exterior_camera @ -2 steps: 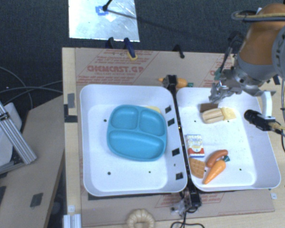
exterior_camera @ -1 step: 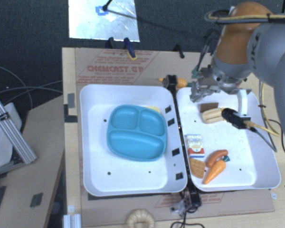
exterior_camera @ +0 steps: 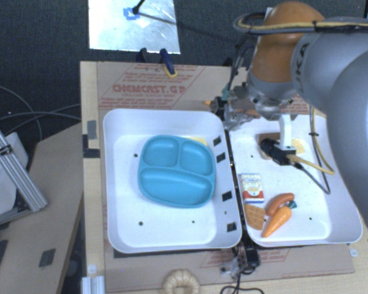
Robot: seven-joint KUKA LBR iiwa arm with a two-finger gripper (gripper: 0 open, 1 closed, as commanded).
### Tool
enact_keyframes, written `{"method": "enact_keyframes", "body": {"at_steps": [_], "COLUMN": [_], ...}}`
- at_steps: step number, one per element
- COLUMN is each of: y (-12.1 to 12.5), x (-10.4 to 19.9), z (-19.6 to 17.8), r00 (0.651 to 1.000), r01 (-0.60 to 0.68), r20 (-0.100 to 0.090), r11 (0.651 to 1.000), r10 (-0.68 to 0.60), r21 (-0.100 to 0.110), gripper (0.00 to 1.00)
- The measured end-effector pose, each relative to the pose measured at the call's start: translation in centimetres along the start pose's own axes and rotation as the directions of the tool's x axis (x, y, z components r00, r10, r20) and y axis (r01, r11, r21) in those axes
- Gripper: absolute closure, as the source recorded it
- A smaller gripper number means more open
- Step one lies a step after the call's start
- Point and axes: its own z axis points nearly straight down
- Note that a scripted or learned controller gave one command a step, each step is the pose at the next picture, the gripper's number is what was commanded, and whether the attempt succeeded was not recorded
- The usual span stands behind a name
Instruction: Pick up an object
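- The arm (exterior_camera: 337,103) enters from the right side of the camera view and takes up most of the upper right of the frame.
- Its grey body slopes up and to the left to the orange band (exterior_camera: 285,32), which sits above the wrist, over the far edge of the right bin (exterior_camera: 340,216).
- The wrist points downward and to the left from the band.
- The gripper (exterior_camera: 233,114) sits at the far end of the wall shared by the two bins, close to the upper right corner of the left bin (exterior_camera: 119,225).
- Dark hardware crowds the gripper, so it cannot be told whether it is spread or closed. No object is seen clamped in it.
- Four small objects are grouped in the near left part of the right bin, well apart from the gripper:
- a small red and white carton (exterior_camera: 251,187) lies beside the dividing wall;
- a tan cracker (exterior_camera: 254,215) lies just in front of the carton;
- a reddish sausage (exterior_camera: 279,202) lies to the right of the carton;
- an orange carrot (exterior_camera: 276,223) lies against the sausage on its near side, its tip pointing to the near left.
- A blue divided plate (exterior_camera: 176,170) lies flat in the middle of the left bin.
- Both bins rest on a cardboard sheet (exterior_camera: 147,86) with red lettering.
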Motion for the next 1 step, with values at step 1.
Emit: {"method": "enact_keyframes", "body": {"at_steps": [1], "y": [0.98], "x": [5.39], "z": [-1.96], "r00": [1.0], "r01": [0.0], "r20": [-0.001], "r11": [1.0], "r10": [0.0], "r21": [-0.002], "gripper": [1.0]}}
